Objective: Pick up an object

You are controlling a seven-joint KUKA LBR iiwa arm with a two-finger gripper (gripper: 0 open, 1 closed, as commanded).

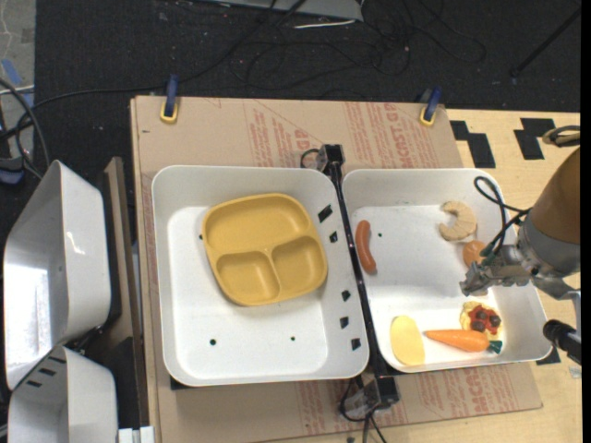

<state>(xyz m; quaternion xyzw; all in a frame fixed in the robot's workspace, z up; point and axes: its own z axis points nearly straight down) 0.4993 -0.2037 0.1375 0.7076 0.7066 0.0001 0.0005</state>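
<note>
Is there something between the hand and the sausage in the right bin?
Nothing visible stands between them. The hand is over the right side of the right bin, and the sausage lies at its left side, with bare white floor between.

Claw [473,284] low in the right bin [416,185], above carrot [455,340] and pizza slice [482,317].

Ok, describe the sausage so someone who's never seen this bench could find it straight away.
Look at the right-hand white bin, the one without the yellow plate. Along its left wall, next to the divider between the bins, lies the sausage. It is the one reddish-brown, rod-shaped piece lying alone, apart from the carrot and the other food on the right.
</note>
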